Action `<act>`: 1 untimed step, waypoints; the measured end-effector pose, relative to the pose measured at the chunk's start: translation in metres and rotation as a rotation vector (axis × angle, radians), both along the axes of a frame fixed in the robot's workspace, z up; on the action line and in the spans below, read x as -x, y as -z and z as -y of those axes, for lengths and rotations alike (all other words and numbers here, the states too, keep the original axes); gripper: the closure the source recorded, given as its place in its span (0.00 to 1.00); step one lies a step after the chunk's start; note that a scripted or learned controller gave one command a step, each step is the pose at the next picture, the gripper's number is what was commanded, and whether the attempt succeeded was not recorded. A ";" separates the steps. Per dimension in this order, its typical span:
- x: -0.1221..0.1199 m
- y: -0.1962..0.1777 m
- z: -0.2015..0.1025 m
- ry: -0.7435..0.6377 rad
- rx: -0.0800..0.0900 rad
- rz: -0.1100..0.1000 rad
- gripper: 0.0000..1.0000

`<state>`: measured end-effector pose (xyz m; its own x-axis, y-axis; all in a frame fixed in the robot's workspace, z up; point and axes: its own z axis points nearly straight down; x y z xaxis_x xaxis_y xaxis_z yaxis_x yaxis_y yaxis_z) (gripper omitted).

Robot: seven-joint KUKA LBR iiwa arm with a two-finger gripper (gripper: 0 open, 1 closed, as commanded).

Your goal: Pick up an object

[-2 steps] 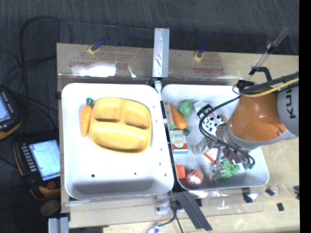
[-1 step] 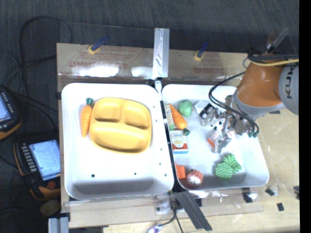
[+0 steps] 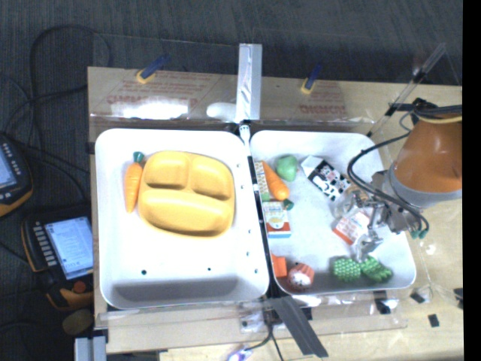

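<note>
From my seat the feed is evenly lit from overhead and a bit soft all over. Both white bins (image 3: 113, 201) read bright, near washed out, with a grey shadow along the left bin's wall at 6 o'clock. Glare streaks the clear plastic sheet (image 3: 158, 100) at 12 o'clock. The dark floor (image 3: 150, 13) looks grainy. The arm (image 3: 432, 160) at 3 o'clock is blurred.

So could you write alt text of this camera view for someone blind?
A grey-and-orange robot arm's gripper hangs over the right bin, above a green toy and a red-and-white packet. The left bin holds a yellow divided tray and a carrot.
</note>
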<state>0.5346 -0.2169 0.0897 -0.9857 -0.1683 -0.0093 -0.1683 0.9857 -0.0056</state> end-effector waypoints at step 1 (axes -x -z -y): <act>-0.002 -0.011 -0.001 0.002 -0.001 0.007 1.00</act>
<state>0.5367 -0.2163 0.1008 -0.9860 -0.1661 -0.0161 -0.1661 0.9861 -0.0059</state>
